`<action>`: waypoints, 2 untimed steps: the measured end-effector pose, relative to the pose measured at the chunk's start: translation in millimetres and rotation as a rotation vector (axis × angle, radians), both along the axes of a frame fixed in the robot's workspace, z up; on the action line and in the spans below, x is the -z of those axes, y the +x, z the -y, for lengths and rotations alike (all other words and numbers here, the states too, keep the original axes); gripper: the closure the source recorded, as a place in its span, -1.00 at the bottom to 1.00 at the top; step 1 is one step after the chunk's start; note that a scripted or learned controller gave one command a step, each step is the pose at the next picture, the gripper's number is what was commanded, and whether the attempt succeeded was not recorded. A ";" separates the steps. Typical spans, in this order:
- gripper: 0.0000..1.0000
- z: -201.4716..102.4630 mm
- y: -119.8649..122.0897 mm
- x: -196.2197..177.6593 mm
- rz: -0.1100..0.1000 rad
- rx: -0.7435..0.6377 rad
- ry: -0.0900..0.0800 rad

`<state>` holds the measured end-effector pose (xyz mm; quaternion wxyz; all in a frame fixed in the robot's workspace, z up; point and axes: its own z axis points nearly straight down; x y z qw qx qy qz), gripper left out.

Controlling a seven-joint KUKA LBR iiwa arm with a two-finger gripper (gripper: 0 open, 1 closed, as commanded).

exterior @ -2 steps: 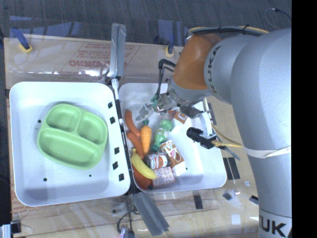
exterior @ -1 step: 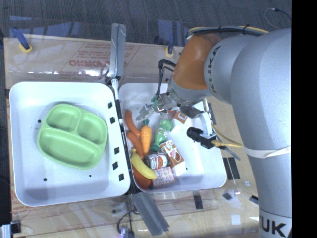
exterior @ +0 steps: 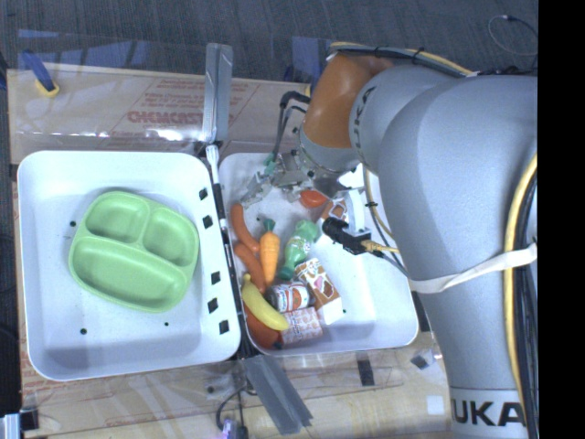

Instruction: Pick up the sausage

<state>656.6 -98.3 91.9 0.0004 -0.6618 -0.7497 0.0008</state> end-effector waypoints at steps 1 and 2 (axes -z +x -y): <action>1.00 -0.4 0.9 -11.2 0.001 -0.004 0.000; 1.00 -64.4 0.4 -101.1 0.001 0.159 0.001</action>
